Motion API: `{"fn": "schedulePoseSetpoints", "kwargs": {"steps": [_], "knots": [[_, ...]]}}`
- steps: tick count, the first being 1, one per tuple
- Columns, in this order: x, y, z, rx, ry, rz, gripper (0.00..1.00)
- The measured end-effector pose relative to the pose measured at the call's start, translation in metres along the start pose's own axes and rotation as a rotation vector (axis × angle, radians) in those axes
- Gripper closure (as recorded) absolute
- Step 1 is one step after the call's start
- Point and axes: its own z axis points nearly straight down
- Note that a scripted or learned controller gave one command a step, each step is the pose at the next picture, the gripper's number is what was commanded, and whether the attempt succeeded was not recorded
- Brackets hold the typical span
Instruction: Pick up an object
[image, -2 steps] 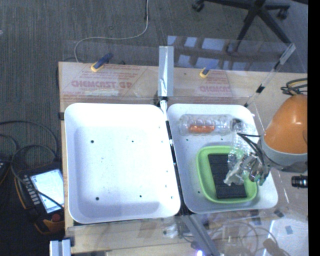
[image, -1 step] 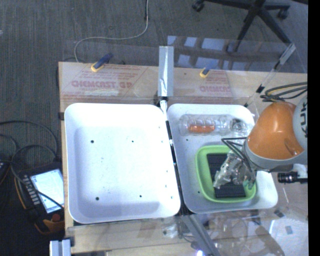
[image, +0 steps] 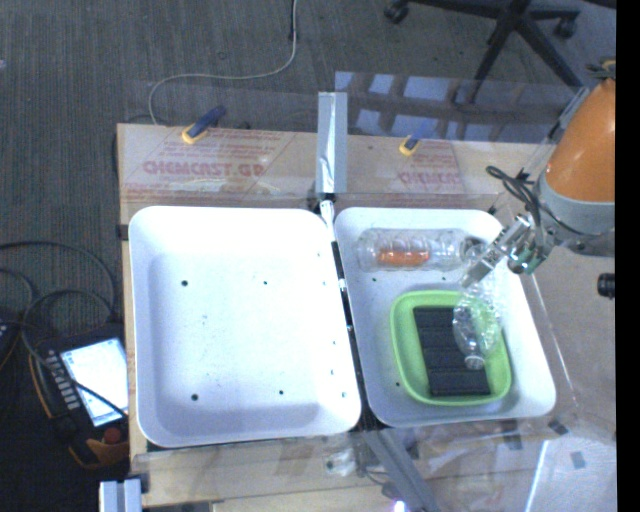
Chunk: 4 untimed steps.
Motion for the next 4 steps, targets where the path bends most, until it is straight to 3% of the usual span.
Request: {"fn": "schedulePoseSetpoints", "kwargs": {"steps": [1,2,3,4], "knots": [[-0.019,0.07,-0.009,0.001,0.001,0.183,1.0],[-0.018,0.139,-0.003,0.001,0.0,0.101,1.0],[-0.042,0.106,0.029,0.003,0.003,0.289,1.0],[-0.042,0.106,0.029,0.003,0.002,0.29,0.0]]}}
